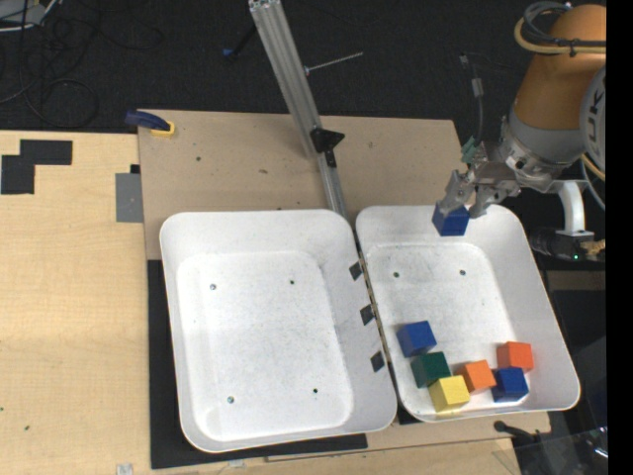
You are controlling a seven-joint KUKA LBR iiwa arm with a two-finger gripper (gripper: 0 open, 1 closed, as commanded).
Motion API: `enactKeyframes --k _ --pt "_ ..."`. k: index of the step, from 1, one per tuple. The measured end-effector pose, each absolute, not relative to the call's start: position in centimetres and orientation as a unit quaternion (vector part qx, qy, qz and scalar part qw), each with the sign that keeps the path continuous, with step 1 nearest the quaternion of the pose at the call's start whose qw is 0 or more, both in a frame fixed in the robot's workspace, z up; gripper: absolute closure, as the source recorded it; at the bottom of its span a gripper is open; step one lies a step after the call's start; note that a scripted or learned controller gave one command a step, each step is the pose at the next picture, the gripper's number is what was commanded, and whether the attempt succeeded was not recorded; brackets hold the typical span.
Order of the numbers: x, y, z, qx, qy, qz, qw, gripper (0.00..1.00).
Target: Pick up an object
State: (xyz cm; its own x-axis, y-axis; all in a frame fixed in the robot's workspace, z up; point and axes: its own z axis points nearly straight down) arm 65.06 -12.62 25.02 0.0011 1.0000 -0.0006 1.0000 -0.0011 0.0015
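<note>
One blue cube (pixel 451 222) sits pinched between your gripper (pixel 458 209) fingers, directly beneath the wrist, above the far rim of the right bin (pixel 539 275); lift straight up.

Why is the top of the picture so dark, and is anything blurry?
In the camera view, light falls on the white bins and bench, while the floor behind stays dim. The blocks look sharp. The gripper with its blue block looks slightly soft, and the bins show no strong glare.
</note>
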Motion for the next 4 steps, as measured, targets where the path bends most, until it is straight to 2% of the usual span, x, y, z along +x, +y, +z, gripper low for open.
enactKeyframes --k 1,3,4 --pt "62.7 -8.8 24.5 0.706 0.708 -0.0013 -0.003 1.00" --pt "57.5 0.8 22.8 0.706 0.708 -0.0020 -0.004 1.00" --pt "56.7 6.2 22.1 0.706 0.708 -0.0015 -0.003 1.00"
